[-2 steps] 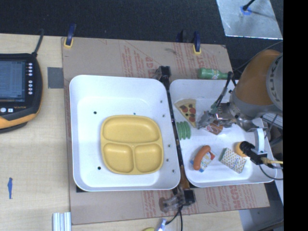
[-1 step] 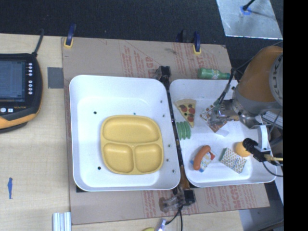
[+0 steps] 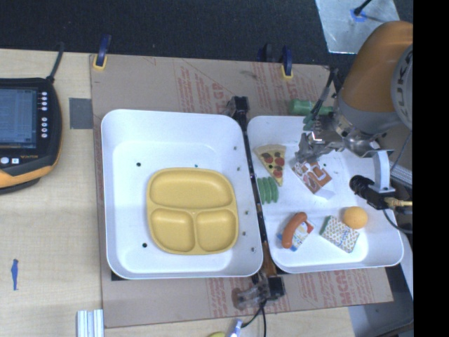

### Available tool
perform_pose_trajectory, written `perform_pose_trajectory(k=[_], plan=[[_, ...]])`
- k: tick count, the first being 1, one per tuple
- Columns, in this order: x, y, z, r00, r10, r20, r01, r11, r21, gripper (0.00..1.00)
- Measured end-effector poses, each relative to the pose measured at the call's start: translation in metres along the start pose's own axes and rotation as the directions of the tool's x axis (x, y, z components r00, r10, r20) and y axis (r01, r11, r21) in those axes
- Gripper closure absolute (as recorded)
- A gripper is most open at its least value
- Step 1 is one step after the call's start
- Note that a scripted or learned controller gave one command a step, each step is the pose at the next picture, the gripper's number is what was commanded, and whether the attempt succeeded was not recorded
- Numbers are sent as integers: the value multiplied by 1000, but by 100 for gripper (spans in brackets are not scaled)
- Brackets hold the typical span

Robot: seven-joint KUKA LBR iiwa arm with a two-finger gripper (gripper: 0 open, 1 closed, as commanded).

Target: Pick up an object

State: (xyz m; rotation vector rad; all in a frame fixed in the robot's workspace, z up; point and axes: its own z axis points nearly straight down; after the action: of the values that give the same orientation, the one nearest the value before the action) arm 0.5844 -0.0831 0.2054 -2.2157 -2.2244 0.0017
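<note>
The arm [image 3: 375, 69] reaches in from the right edge of the tabletop [image 3: 56, 258] and hangs its pincer [image 3: 309, 148] low over the far half of the right bin [image 3: 393, 258], right above a red and white packet [image 3: 313, 177] that lies near the bin's middle. The pincer's tips sit just beside or on the packet's far end; whether they are wide or narrow I cannot tell, and nothing is visibly between them. So the packet looks like the thing chosen for pickup, still resting on the bin floor.

Other loose things are spread apart in the same bin, which leaves room to come down on one alone: a pizza slice [image 3: 271, 161] and a green pod [image 3: 268, 189] along the left wall, a sausage [image 3: 295, 229], a patterned block [image 3: 340, 234] and an orange [image 3: 355, 217] toward the near edge. The left bin [image 3: 119, 139] carries a yellow divided plate [image 3: 191, 210] at its centre.
</note>
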Motion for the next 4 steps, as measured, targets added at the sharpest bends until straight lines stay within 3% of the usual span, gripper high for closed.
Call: perform_pose_trajectory(k=[1,2,3,4], plan=[[-5,54,14,1000,-1,0,1,1000,0,100],[-5,54,13,1000,-1,0,1,1000,0,0],[-9,74,110,1000,-2,1,2,1000,-5,0],[-32,74,110,1000,0,0,0,1000,-8,0]])
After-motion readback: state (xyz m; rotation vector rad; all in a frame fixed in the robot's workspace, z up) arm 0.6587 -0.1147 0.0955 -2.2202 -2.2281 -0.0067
